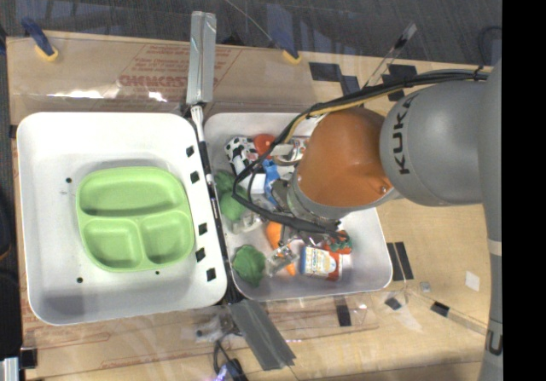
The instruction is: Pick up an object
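**Arm low over the crowded right bin, a target yet to be secured**

The arm (426, 145) reaches in over the right bin (375, 243), its orange band hanging above the bin's middle and hiding the gripper; whether the gripper is spread, pressed together or pinching anything cannot be told from this view. Nothing can be seen held, so the pick is best judged as not yet made.

The candidate objects all lie in the right bin. Taking the orange band as the landmark: a green broccoli-like piece (249, 262) sits below and to its left, near the bin's front corner; a small labelled bottle (321, 262) lies on its side just below it, touching an orange, carrot-like item (275, 236); a black-and-white object (238, 150) and a red item (264, 143) lie up and to its left. A green divided plate (134, 217) rests well to the left, alone in the left bin (43, 200).

To do this step well, the program should probably choose one object standing apart from its neighbours; the broccoli-like piece looks the most isolated, though it is close to the bin wall. The bottle is rounded and could roll, so closing across its narrow width would suit it better. The descent should be straight, closing only once the object is between the jaws, then lifting slowly, so that crowded neighbours are not dragged along.
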Robot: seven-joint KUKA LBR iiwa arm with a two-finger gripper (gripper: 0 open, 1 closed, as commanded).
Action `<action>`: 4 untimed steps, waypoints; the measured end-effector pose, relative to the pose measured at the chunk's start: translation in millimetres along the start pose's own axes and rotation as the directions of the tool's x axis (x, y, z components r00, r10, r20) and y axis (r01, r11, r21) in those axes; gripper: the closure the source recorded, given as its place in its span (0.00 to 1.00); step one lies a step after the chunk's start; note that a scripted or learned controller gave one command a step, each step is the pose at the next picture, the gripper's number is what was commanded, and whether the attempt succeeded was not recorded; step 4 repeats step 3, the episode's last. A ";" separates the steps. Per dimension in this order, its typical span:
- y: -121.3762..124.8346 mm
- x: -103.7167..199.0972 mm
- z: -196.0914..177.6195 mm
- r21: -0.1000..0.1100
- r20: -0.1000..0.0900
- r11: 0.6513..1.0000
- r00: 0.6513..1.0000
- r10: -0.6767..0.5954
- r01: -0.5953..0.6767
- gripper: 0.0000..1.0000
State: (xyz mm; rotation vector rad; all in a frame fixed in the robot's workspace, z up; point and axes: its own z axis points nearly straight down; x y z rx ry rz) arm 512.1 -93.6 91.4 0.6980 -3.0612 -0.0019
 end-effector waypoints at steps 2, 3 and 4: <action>31.7 -23.0 -149.4 0.010 0.014 1.000 1.000 0.006 -0.007 1.00; 3.9 -130.0 -154.1 0.002 0.004 1.000 1.000 0.014 -0.014 1.00; 3.9 -130.0 -154.1 0.002 0.004 1.000 1.000 0.014 -0.014 1.00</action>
